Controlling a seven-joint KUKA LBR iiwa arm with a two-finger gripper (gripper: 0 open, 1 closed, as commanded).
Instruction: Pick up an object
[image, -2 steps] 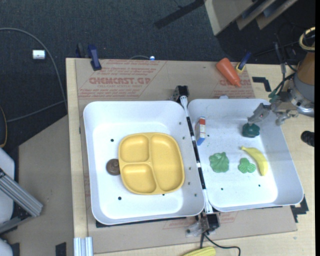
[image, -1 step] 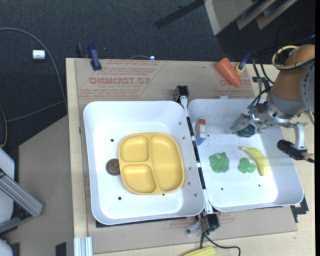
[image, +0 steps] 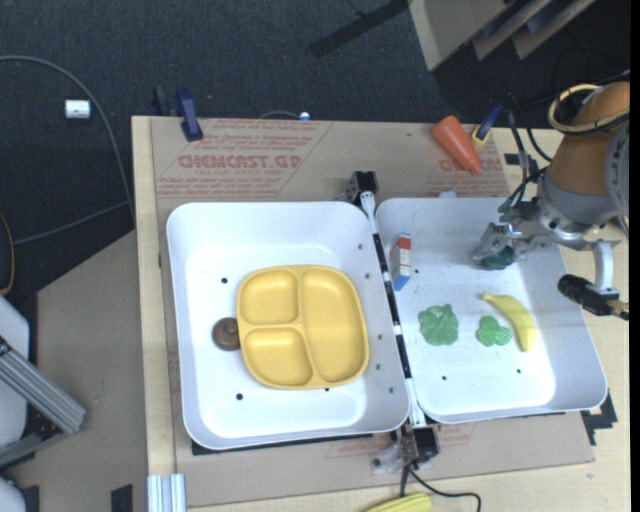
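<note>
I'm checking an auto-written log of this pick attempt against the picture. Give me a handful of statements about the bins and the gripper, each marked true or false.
1. The yellow divided plate lies in the left bin. True.
2. The banana lies on the yellow plate. False: it lies in the right bin, beside a green leafy piece.
3. The gripper is over the right bin's far part, with something dark green at its tip. True.
4. A brown round object sits against the plate's left edge. True.
5. The orange carrot-like toy lies in the left bin. False: it lies on the bench beyond the right bin.
</note>
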